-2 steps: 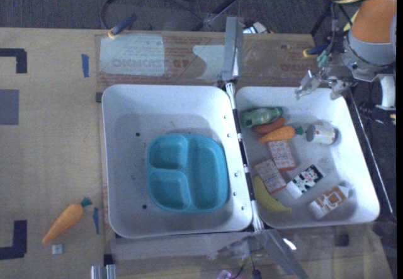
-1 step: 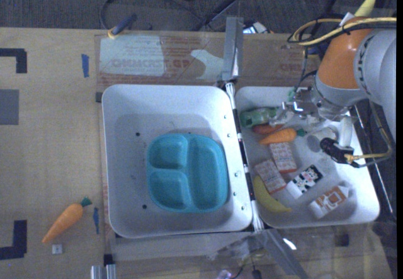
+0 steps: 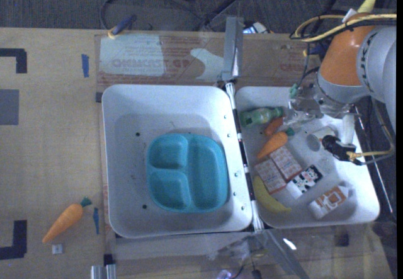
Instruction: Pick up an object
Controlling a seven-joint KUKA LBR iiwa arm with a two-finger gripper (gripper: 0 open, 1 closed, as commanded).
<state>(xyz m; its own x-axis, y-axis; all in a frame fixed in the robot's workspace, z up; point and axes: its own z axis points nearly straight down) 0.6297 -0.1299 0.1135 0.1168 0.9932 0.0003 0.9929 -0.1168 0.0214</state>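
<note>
The grey arm with its orange band stands highest, coming in over the right bin from 3 o'clock. Its gripper hangs low over the bin's 12 o'clock part; whether it is open or closed cannot be made out, and nothing is seen held in it.

Just beside the gripper, at its 9 o'clock, lies a green bottle against the bin's wall. At the gripper's 7 o'clock a small orange piece and a toy carrot lie close together, the carrot's green top toward the gripper. Toward the bin's 6 o'clock are two red-and-white packets side by side, a black-and-white carton touching them, a banana partly under the packets, and a white-and-orange carton at 5 o'clock. A pale rounded thing under the wrist is too blurred to name.

The left bin holds a teal divided plate, near its centre.

On the bench, well apart at the left bin's 8 o'clock, lies a second carrot. A cardboard sheet lies at the bins' 12 o'clock.
</note>
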